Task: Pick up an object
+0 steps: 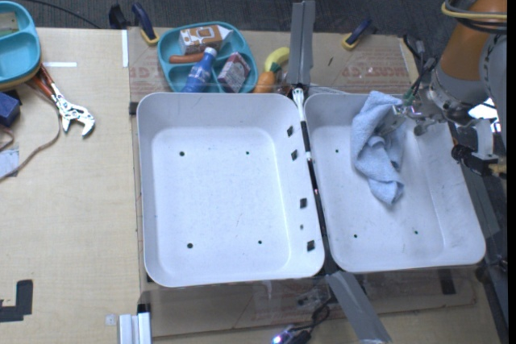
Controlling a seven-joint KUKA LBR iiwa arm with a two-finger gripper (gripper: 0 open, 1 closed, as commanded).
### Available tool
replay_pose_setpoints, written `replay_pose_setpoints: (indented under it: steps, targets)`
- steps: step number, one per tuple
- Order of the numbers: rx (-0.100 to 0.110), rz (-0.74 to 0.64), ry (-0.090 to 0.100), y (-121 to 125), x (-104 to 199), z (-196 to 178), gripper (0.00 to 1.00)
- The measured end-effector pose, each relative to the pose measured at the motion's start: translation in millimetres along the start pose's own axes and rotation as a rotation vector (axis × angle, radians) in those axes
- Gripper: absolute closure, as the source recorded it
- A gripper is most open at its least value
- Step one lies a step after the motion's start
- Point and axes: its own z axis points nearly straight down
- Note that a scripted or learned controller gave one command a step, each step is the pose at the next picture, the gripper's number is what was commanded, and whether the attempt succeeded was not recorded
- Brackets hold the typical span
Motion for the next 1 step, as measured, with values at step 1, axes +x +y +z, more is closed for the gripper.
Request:
replay_pose_setpoints:
  steps: [1]
  targets:
    - [0.000,-0.059,0.000,-73.5,40.0,-1.0,0.00]
